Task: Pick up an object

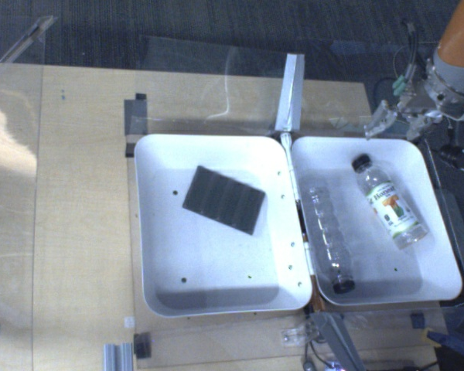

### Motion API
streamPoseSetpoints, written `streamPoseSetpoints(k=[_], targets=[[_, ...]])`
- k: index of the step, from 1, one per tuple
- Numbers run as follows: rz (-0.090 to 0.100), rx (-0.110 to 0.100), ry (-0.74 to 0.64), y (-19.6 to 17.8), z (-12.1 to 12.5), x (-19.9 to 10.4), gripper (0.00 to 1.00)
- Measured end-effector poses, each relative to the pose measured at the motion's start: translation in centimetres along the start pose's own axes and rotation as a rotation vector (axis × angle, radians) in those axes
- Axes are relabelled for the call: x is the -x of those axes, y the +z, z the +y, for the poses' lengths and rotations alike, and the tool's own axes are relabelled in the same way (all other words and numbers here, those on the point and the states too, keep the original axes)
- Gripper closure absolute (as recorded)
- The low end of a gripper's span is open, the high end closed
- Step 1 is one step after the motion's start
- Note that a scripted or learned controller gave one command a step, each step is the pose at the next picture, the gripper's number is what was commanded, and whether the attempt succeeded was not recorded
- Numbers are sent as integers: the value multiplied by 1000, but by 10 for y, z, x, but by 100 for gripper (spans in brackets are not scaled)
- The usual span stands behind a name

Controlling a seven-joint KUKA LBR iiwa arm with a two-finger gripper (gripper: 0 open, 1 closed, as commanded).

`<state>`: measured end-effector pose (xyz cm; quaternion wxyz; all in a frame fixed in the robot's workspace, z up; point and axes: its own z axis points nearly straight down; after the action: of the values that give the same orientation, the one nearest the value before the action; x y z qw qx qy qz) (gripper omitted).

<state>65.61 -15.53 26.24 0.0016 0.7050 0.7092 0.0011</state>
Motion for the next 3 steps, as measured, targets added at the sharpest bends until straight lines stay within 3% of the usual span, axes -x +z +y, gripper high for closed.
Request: streamPoseSetpoints(k=[1, 2, 3], targets=[[0, 1, -53, 13, 5, -41, 0], [-1, 3, -71, -6, 3, -36, 0], [0, 0, -118, 73, -6, -4, 0]])
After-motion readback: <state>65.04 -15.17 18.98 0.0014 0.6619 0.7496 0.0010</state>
